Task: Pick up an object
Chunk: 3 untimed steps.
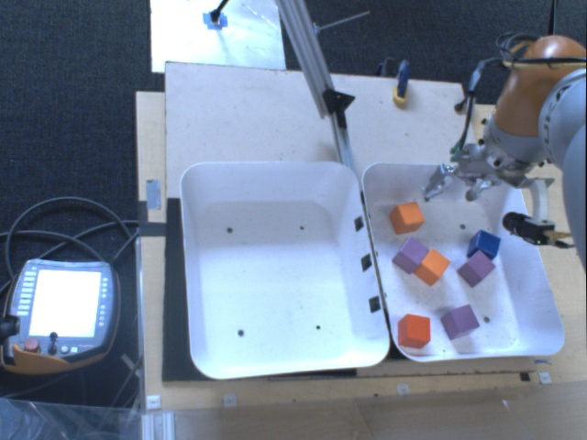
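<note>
the red-orange cube [414,330] sits nearest, by the right bin's [550,324] front-left rim, a purple cube [459,320] beside it. more cubes cluster mid-bin, with bare floor along the right wall. the claw [456,183] hangs spread over the back edge, pinching nothing, near an orange cube [406,216].

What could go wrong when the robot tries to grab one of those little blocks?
1. A purple block and an orange block sit touching, so the fingers might bump one while reaching for the other.
2. The gripper hangs close to the far wall of the right bin, so going straight down it may catch nothing; the nearest orange block lies off to one side.
</note>
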### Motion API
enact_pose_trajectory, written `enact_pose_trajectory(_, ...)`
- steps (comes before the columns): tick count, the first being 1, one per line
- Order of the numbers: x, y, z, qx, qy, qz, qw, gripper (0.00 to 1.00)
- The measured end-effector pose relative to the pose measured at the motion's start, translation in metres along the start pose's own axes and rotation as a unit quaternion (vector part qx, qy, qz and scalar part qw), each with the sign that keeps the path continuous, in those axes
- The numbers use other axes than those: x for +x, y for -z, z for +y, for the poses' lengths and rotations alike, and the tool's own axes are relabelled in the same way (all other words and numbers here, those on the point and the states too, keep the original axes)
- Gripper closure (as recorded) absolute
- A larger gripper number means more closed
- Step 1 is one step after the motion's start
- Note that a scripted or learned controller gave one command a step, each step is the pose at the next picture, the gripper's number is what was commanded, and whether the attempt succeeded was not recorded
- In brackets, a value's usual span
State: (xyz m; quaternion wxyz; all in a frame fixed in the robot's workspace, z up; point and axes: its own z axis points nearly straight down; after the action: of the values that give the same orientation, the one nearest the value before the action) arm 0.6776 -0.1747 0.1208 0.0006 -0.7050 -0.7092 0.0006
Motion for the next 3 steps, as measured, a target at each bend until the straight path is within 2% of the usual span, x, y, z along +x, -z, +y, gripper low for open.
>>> enact_pose_trajectory(1,-0.001,0.015,0.002,-0.004,0.001,-0.001,1.0000,1.00)
enact_pose_trajectory(3,0.006,0.104,0.005,-0.005,-0.001,-0.001,1.0000,1.00)
